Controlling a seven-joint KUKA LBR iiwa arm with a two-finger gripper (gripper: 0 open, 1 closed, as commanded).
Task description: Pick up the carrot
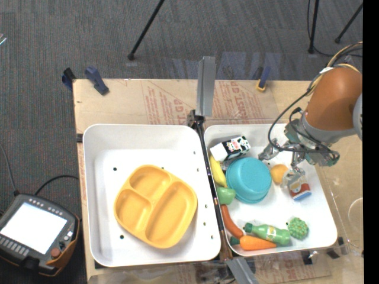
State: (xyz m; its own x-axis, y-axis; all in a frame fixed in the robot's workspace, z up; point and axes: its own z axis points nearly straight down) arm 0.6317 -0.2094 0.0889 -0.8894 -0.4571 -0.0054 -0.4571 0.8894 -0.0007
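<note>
Fingers of the gripper (pixel 294 171) cannot be judged open or closed from this angle; nothing visibly between them; they hang over the right bin (pixel 327 215) near a small yellow fruit (pixel 278 173) and a red-white pack (pixel 300 191). Carrot (pixel 257 243) lies at the bin's near edge, just beside the green bottle (pixel 269 233); best approach: travel toward that edge, align across the carrot's length, descend clear of the bottle.

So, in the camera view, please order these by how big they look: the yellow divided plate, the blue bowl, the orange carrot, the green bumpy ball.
1. Yellow divided plastic plate, clearly largest.
2. Round blue bowl.
3. Orange carrot, long but thin.
4. Green bumpy ball, smallest.
</note>
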